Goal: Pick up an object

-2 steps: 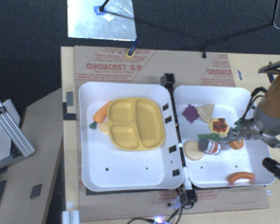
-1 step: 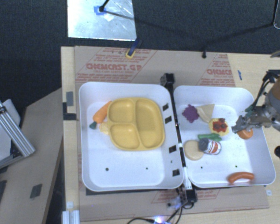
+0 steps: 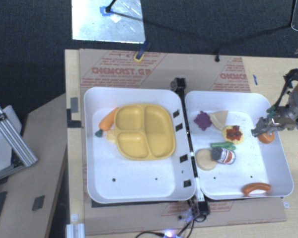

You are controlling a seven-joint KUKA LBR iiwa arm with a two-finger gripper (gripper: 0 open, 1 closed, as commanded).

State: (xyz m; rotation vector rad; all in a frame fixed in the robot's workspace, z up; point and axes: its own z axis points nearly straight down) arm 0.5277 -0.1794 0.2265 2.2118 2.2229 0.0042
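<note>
Jaws (image 3: pixel 262 128) are hovering over a small round orange object (image 3: pixel 266 136) at the right white bin's (image 3: pixel 283 175) edge; spacing indeterminable. Descent needed.

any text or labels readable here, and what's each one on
"CHEMCAST GP" in red on the brown sheet under the bins, left of centre.
"CHEMCAST" again at the sheet's right, partly cut off by the right bin.
The small can bears a label too blurred to read.
</note>
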